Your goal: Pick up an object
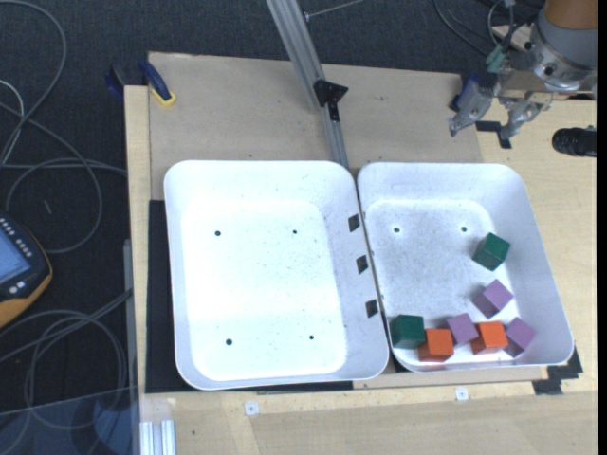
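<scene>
Judging by looks, your easiest target is the lone green cube (491, 251) in the right bin (531, 207): probably light, rigid, best pinched across flat opposite faces. Your gripper (486, 121) hovers spread above the counter (237, 112), holding nothing.

bench: tan wooden board (398, 121) | on it: two shallow white plastic bins side by side, left bin (180, 254) and right bin (531, 207), touching | blue-yellow clamp (156, 81) at far-left corner | slanted grey metal rail (303, 60) meets board behind bins
</scene>
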`<state>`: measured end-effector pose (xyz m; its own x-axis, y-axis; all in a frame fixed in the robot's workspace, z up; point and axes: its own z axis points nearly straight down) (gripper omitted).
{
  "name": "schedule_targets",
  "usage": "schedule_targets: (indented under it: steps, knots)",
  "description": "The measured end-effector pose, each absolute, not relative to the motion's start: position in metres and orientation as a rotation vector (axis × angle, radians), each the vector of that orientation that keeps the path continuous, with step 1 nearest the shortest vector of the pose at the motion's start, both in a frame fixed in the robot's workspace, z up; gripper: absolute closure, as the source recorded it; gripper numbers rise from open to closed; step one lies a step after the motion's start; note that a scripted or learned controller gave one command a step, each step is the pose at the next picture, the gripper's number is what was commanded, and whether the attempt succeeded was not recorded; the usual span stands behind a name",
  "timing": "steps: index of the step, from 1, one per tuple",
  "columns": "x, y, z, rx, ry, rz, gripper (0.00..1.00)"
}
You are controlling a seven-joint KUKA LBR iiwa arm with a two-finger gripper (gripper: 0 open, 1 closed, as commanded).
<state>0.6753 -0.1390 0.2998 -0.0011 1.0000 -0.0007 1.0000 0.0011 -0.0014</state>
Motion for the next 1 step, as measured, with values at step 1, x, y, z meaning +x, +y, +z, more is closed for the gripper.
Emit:
schedule_targets:
  steps: [1]
  knots:
    - [0.5901,-0.1828,0.3325,-2.229,-2.216,0.002,0.0]
